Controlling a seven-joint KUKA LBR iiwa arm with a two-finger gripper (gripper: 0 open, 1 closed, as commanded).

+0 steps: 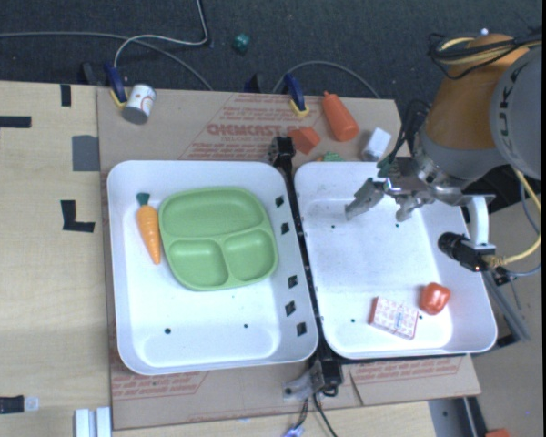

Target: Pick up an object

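Observation:
My gripper [384, 205] hangs over the upper part of the right bin [346, 253], its two fingers spread open with nothing between them. A small red object [434, 297] lies near the bin's lower right corner. Just left of it rests a flat pink patterned packet [395, 318]. Both sit well below the gripper, apart from it. In the left bin [136, 317] lie a green divided plate [220, 238] and a toy carrot [148, 228] at its left side.
Outside the bins, at the back, lie an orange bottle-shaped toy [339, 116], a small orange block [307, 139], a white cube [378, 142] and a small white can [138, 103]. A black clip row [291, 244] runs between the bins.

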